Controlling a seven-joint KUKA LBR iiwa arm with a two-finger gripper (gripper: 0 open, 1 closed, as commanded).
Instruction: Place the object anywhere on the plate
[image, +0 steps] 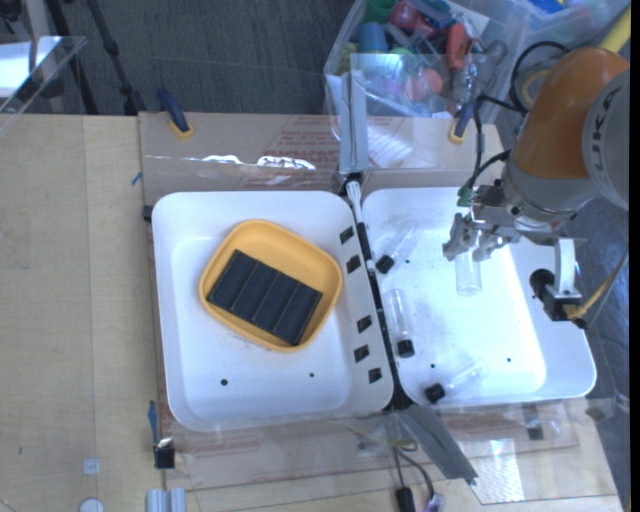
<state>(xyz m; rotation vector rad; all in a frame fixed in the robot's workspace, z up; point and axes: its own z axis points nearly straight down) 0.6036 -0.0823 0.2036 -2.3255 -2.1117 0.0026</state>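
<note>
**Figure: Arm over the right bin, plate waiting in the left bin**

The pale wooden worktop (60, 300) spans the frame and carries two shallow white bins side by side. The left white bin (200, 390) sits at centre-left; the right white bin (560, 370) sits at centre-right. The grey arm with its orange band (565, 105) enters from the upper right and hangs over the right bin. At the top centre stands a clear plastic box of mixed coloured items (420, 50).

In the left bin lies the yellow, rounded-square plate (228, 255), its middle covered by a dark ribbed insert (265, 295).

The gripper (470, 250) is above the upper middle of the right bin. A small clear tube-like object (467, 275) shows just below its fingertips and appears to hang between them, so the gripper is judged to be closed on this object; the object's transparency makes this uncertain. Other clear tubes with black caps lie in the right bin: one near the divider at mid-height (398, 318) and one at the lower middle (452, 380).

Step in hand, as a judgement: the object is lifted and transport is due. The next move calls for carrying it leftward across the divider, over the plate, then lowering and releasing it.
</note>
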